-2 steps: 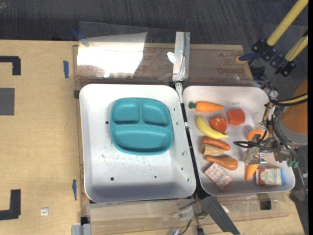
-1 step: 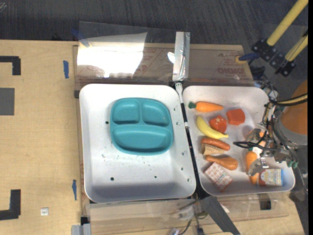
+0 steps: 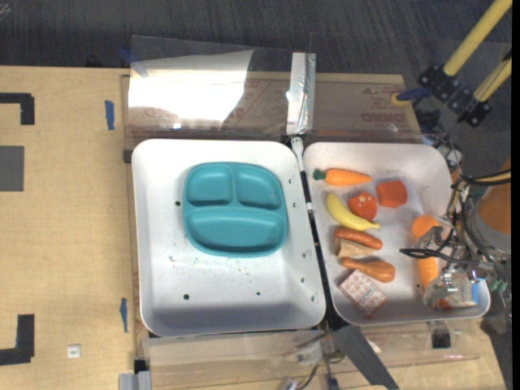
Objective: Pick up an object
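Left bin [image 3: 154,242]: holds teal divided plate [image 3: 236,208].
Right bin [image 3: 422,157]: toy food loose, including carrot [image 3: 346,177], banana [image 3: 348,212].
Gripper [image 3: 455,287]: low at right bin's near-right corner; jaw state cannot be told.
Progress: nothing seen lifted; pick outstanding.

Teal plate [image 3: 236,208] in a white bin [image 3: 154,242] — yellow banana [image 3: 348,212], orange carrot [image 3: 348,177].
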You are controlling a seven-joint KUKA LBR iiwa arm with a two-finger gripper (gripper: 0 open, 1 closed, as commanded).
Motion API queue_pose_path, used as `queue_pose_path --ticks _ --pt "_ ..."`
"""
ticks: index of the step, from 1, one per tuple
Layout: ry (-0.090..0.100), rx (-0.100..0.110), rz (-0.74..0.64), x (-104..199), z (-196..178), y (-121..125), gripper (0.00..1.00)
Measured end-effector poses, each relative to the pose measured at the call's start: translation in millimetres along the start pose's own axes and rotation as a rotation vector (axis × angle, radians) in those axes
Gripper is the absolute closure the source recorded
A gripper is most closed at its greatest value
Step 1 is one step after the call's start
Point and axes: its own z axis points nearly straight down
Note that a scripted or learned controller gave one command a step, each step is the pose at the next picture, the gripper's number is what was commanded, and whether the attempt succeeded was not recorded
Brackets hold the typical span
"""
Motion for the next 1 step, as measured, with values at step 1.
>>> queue_pose_path --ticks 1 --pt "-0.014 0.005 -0.003 -4.8 -14.0 0.0 1.00"
